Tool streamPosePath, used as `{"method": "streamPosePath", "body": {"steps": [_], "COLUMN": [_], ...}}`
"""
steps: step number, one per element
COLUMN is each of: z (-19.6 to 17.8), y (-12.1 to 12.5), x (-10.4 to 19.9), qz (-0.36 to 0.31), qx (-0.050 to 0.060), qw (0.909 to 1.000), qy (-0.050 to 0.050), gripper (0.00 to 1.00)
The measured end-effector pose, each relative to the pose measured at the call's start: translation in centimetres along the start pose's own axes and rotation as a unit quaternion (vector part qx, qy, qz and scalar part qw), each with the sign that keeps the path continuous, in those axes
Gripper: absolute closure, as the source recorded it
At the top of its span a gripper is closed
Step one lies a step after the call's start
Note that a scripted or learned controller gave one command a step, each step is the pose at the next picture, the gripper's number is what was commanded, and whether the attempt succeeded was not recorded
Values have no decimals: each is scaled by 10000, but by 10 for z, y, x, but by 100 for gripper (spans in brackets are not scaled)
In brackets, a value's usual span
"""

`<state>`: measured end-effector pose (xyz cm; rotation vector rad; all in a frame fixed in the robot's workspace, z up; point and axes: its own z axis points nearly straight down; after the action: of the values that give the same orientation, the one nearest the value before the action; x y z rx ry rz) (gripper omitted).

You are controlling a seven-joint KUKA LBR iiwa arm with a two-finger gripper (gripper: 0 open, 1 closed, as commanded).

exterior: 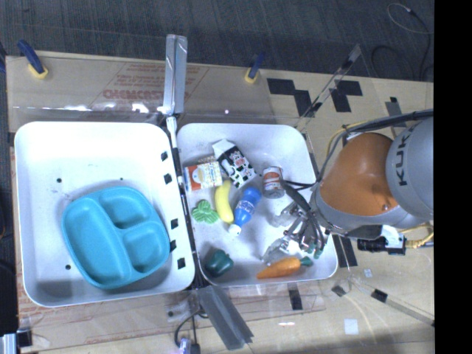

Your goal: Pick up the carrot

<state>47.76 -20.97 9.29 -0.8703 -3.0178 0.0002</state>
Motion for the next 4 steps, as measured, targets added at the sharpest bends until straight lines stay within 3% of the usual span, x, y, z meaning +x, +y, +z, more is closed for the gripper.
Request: {"method": "streamPosePath", "body": {"steps": [1,2,3,4], "z": [-11,-11,-21,-21], "y": [1,1,2,2], "x": [-1,-1,-2,-2], "qz": [-22,-22,-46,-47], "qx": [-5,-4,-7,-6], "qw": [10000,10000,10000,10000], "qy": [-7,-7,-18,-18], "gripper": [100,0,100,0]}}
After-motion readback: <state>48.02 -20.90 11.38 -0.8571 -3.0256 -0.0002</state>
